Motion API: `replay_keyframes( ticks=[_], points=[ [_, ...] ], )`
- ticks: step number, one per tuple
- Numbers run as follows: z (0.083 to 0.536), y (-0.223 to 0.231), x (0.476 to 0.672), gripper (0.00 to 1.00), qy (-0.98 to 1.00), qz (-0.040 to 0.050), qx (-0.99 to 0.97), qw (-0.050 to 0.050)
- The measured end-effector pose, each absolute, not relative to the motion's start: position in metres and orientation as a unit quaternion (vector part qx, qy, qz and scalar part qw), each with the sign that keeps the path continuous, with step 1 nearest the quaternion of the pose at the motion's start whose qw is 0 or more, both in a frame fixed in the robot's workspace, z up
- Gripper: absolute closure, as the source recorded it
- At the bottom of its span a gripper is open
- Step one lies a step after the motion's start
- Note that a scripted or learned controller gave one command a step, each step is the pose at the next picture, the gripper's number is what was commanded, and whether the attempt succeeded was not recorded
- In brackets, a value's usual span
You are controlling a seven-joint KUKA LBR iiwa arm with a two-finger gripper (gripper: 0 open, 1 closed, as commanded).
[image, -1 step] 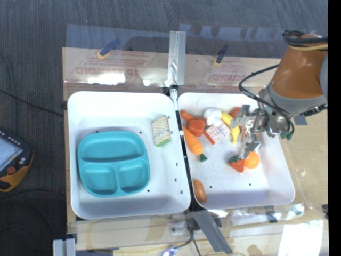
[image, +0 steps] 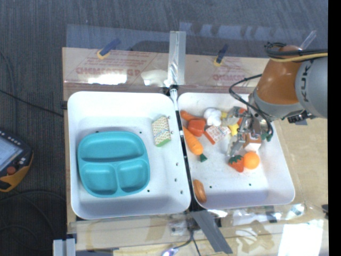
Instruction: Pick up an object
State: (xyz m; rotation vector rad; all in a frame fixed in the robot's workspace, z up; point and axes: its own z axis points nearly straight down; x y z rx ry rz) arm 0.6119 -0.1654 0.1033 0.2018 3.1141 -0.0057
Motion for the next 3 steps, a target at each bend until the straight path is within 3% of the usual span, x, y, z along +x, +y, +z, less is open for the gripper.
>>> replay_keyframes(
  ticks=[1, 2, 3],
  points=[
    [0.097, -0.126, 0.645, 0.00, 0.997, -0.0020, 0.082, 0.014],
    [0.110, -0.126, 0.646, 1.00, 0.997, -0.0042, 0.081, 0.016],
    [0.184, -0.084, 0.582, 1.00, 0.983, -0.0004, 0.186, 0.001]
  ],
)
